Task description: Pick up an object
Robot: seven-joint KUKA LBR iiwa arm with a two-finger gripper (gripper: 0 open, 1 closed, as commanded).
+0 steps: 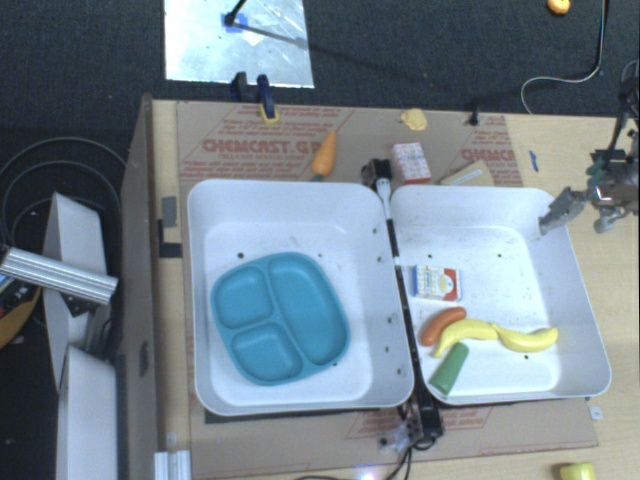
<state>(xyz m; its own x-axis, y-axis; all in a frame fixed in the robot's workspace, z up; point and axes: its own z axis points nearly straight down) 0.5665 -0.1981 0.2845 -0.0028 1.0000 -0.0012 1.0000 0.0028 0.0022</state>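
Gripper (578, 208), fingers apparently spread and empty, hovers at the right bin's (575, 268) 2 o'clock corner, clear of banana (515, 337).

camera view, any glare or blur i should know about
Camera view: strong glare on the foil sheet at the top; bins evenly lit with soft shadows; the gripper at the right edge is slightly soft; banana and blue tray are sharp.
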